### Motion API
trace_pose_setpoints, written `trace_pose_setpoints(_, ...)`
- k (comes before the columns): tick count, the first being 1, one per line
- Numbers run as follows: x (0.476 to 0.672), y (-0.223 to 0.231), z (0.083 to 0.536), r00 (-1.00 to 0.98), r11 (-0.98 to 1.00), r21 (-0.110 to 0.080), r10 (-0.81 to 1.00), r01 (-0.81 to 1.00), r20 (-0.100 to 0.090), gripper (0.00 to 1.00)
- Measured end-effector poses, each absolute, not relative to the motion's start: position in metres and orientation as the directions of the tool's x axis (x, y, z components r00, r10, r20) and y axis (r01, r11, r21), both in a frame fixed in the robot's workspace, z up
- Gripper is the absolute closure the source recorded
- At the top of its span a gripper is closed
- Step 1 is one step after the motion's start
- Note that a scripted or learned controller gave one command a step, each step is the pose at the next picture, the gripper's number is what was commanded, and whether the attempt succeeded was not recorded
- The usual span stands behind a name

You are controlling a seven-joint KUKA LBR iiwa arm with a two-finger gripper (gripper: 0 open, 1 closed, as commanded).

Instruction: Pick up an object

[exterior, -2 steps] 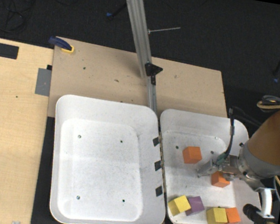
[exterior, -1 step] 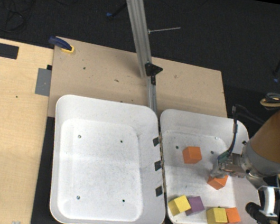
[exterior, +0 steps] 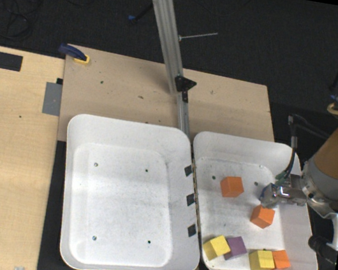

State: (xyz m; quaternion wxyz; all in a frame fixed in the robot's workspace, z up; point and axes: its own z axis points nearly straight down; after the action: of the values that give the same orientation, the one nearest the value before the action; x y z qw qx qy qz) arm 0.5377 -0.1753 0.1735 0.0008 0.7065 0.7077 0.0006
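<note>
The small orange cube point(exterior: 262, 217) sits in the right bin point(exterior: 244, 148) just below the pincer point(exterior: 273, 193), nearly touching it and not gripped, whether the pincer is clenched I cannot tell, while a larger orange block point(exterior: 231, 187) lies to its left.

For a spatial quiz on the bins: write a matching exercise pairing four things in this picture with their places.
Things:
1. purple cube
2. gripper
3. left bin
4. clamp

Places:
A. far left corner of the board
B. just above an orange cube
C. beside the right bin, no cubes in it
D. touching a yellow cube, right bin's near edge

Pairs: 1-D, 2-B, 3-C, 4-A
</note>
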Motion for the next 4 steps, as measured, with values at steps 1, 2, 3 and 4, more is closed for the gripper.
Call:
trace_pose_setpoints(1,0.543,-0.178,0.217,-0.002,0.002,0.002,1.000,1.000,-0.001,1.00)
trace_pose_setpoints(2,0.543,-0.179,0.259,-0.003,0.003,0.003,1.000,1.000,-0.001,1.00)
trace_pose_setpoints(3,0.542,-0.135,0.258,-0.003,0.003,-0.003,1.000,1.000,0.002,1.00)
trace_pose_setpoints(4,0.526,-0.077,0.257,-0.004,0.004,-0.004,1.000,1.000,0.003,1.00)
